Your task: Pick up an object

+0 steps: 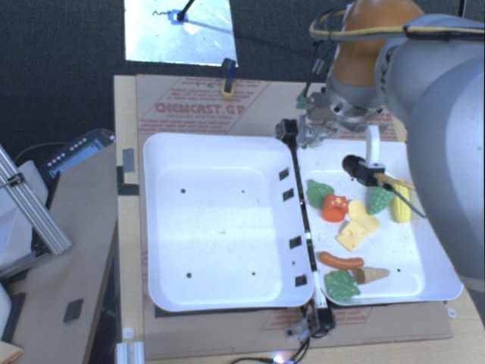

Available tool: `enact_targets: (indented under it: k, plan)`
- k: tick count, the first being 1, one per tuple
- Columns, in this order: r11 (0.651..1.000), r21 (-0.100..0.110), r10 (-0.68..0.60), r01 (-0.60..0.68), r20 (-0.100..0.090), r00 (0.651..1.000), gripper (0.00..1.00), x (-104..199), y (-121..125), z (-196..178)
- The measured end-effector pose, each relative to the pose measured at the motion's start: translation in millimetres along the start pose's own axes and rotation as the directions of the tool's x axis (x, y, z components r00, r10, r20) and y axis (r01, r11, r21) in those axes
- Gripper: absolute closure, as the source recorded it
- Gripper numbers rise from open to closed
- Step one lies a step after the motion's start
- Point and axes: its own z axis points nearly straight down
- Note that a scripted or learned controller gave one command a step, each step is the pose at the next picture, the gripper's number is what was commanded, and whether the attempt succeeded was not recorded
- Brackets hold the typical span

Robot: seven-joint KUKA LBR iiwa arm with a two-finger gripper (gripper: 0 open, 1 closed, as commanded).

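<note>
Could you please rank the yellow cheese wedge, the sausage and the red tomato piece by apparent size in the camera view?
1. Yellow cheese wedge, largest.
2. Sausage and red tomato piece look too alike in area to rank: the sausage is longer but thinner.

Two bins sit side by side on the bench: the left bin and the right bin, their inner walls touching along a seam fitted with clips. The objects lie in the right bin. Nearest the seam at mid-depth lies a leafy piece, with a tomato just right of it. A cheese wedge lies right of and nearer than the tomato. A corn cob lies further right, beside another leafy piece. Toward the near edge lie a sausage, a cone and a third leafy piece. The arm reaches over the far right corner.
</note>
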Motion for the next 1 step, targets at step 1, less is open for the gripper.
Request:
enact_targets:
  k: [1]
  plan:
    - [1.0, 0.002, -0.007, 0.007, -0.003, 1.0, 1.0, 31.5, -0.8, 5.8]
